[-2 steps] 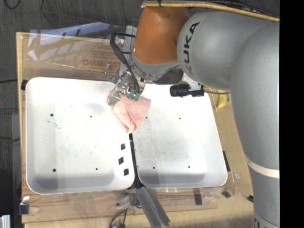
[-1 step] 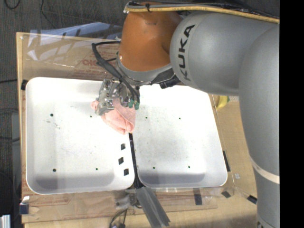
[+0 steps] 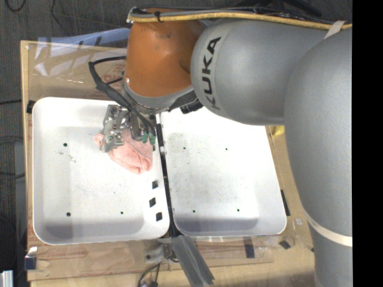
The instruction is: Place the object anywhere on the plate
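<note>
The claw (image 3: 116,131) hung low over the left bin (image 3: 54,220), near its far right corner, touching the upper left end of a crumpled pink cloth (image 3: 133,154). Whether it was spread or pinching the cloth could not be told.

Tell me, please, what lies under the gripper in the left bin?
A crumpled pink cloth lies under the gripper, on the left bin floor. The gripper covers the cloth's upper edge, so contact there is hidden.
</note>
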### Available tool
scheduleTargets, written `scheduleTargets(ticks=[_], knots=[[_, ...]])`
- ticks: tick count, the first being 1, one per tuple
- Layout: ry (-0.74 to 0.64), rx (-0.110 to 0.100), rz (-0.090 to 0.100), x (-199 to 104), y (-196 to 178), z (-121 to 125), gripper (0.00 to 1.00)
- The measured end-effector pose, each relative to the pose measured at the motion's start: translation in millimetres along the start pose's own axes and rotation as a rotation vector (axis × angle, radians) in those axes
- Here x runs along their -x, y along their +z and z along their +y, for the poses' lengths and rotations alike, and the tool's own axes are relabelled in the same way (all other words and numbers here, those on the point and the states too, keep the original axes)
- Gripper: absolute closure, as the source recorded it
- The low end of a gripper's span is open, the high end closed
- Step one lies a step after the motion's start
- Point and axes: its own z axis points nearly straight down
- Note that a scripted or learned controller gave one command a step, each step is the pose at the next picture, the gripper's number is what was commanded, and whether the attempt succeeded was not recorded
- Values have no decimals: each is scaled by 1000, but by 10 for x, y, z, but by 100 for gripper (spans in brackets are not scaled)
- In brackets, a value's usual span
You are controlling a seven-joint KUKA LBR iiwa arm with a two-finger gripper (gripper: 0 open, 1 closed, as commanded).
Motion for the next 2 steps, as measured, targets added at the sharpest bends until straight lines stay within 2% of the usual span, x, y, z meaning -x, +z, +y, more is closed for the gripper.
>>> scheduleTargets(ticks=[1, 2], knots=[[-1, 0, -2, -303, 41, 420, 100], [0, 0, -3, -301, 38, 418, 0]])
